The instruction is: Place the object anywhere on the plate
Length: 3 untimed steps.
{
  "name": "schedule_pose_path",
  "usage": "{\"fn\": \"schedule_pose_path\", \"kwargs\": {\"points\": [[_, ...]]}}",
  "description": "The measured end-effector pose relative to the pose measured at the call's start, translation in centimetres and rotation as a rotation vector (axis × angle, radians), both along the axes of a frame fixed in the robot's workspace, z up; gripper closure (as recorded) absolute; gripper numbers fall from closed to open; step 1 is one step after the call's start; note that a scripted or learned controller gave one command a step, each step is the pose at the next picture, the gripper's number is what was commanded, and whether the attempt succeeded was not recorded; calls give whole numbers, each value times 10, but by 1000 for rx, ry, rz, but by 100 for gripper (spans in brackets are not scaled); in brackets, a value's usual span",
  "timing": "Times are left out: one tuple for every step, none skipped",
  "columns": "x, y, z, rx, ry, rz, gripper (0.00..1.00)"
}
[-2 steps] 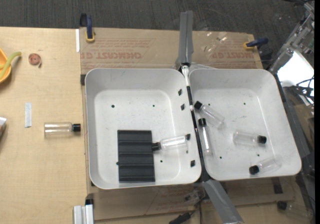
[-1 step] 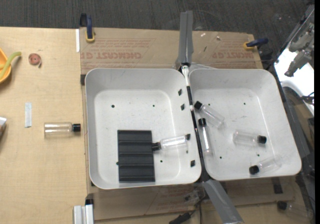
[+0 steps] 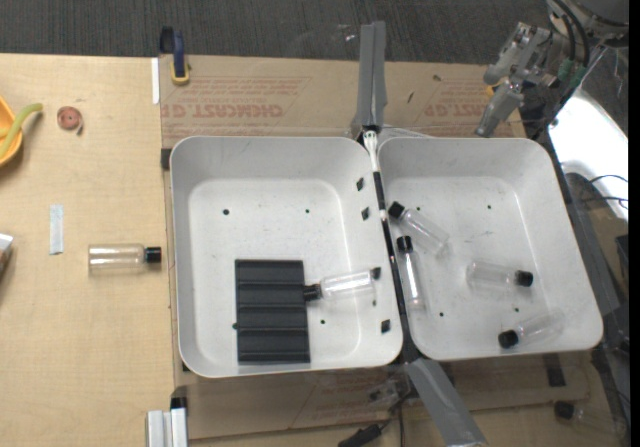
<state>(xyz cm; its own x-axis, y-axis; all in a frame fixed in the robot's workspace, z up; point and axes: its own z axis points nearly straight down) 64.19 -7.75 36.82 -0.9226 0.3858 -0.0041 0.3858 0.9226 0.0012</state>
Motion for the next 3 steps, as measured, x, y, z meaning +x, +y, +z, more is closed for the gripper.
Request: {"fn": "schedule_pose_path", "kwargs": {"points": [[-1,-49,-11,0,2,160,0],[-30,-109,-5,-1,1,308,0],[-71,-145,33,-2,-1,484,0]]}}
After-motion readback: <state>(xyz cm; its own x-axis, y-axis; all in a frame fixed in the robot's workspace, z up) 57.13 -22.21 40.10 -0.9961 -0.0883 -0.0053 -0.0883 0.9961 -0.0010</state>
